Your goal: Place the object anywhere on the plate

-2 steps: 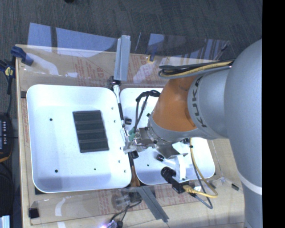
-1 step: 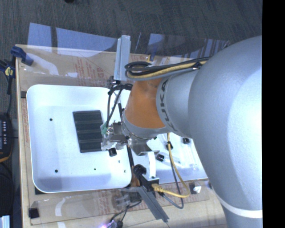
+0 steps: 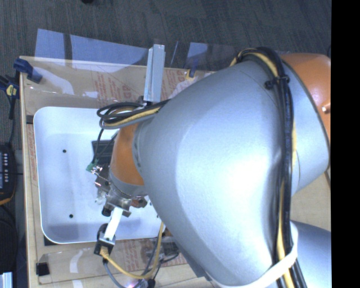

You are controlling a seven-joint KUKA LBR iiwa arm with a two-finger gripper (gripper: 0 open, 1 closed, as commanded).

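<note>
Camera view: grey arm (image 3: 236, 169) covers the white bin (image 3: 56, 169).

Single fixed camera, mounted above the bench, looking down at a slant. The arm (image 3: 236, 169) enters from the frame's right and sits close to the lens, so its grey body blocks most of the field. The left white bin (image 3: 56, 169) is visible at frame left; the bench edge (image 3: 25, 140) and dark floor (image 3: 84, 17) lie beyond. The second bin is probably behind the arm.
</note>
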